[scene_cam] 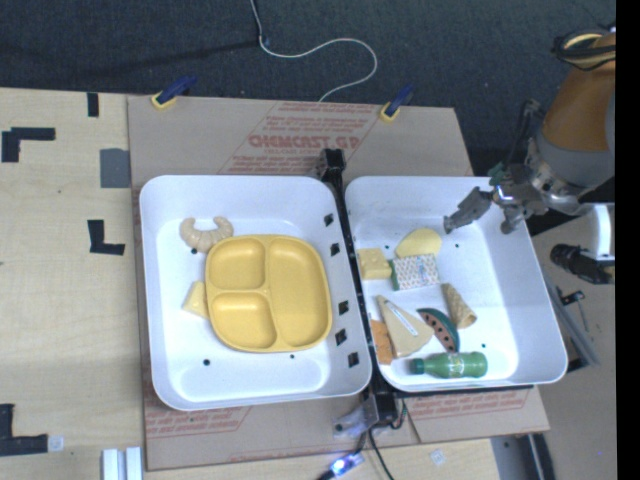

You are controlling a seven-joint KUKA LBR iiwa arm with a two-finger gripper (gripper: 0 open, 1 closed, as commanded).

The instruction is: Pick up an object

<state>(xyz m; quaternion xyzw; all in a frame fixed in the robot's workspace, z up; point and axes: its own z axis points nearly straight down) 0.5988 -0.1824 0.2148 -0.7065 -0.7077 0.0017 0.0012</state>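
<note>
The left bin (160, 268) lies well to the left of the pincer (487, 211) and carries a yellow divided plate (268, 291), with a pale curled pastry (203, 232) touching the plate's upper left edge and a yellow wedge (195, 298) tucked half under its left side. The right bin (520, 308) sits directly under the pincer, which hangs over its upper right part with its two dark fingers spread apart and nothing between them.

Below and left of the pincer is the cluster of toy food. A green bottle (449, 365) lies on its side near the bin's lower wall, long axis left to right, cap toward the left. A watermelon slice (440, 327) runs at a slant just above it. An ice-cream cone (460, 306) lies tilted beside that, which end is the tip is hard to tell. A patterned square (416, 271) and a yellow lemon-like piece (419, 241) sit nearest the pincer. The pieces by the bin's left wall overlap and are hard to make out.
</note>
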